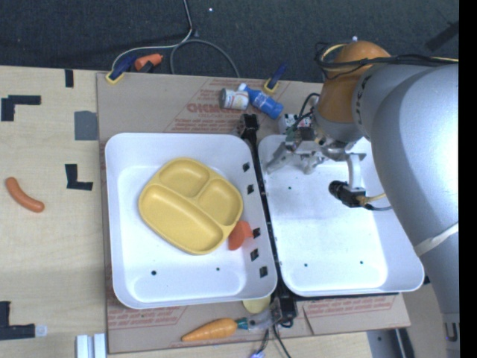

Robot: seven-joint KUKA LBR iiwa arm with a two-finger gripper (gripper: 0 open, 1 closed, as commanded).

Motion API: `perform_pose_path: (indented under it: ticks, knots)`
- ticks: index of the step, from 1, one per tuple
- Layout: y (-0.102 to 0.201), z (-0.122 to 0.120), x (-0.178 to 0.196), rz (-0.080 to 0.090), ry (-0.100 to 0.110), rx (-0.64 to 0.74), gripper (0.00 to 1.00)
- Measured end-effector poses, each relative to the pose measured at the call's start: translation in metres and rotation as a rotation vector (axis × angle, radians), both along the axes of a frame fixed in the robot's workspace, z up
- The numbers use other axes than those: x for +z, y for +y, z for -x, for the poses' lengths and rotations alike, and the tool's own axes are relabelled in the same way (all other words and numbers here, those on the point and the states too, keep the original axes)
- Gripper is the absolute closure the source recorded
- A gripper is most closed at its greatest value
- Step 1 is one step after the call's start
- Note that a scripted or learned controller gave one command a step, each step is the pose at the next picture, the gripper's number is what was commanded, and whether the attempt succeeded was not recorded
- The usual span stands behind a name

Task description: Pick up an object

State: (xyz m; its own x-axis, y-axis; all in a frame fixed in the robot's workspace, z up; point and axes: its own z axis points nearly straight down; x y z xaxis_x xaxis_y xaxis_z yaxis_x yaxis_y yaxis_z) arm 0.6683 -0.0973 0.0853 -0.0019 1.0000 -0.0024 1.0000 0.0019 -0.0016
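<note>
Your pick lies in the left bin (119,200): a yellow tray (191,203) with a small orange piece (239,236) touching its right edge. The end effector (298,154) hangs over the right bin (335,267); its opening, you cannot tell. Bring it left, square over the orange piece, then descend.

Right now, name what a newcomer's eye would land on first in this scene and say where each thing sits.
The yellow divided plate lies in the left bin, with a small orange-red piece touching its lower right edge. The bulky grey arm reaches in from the right, its gripper low over the top left corner of the right bin. Outside the bins, an orange sausage-like toy lies far left on the bench, and a toy carrot below the left bin.
</note>
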Motion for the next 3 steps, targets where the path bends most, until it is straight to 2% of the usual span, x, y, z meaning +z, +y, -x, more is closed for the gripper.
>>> perform_pose_path:
  ticks: [1,2,3]
  knots:
    - [0.001,0.019,0.001,0.000,-0.004,-0.002,0.00]
    - [-0.008,-0.001,0.000,-0.003,-0.004,0.000,0.00]
    - [-0.008,-0.001,0.010,-0.001,-0.004,0.002,1.00]
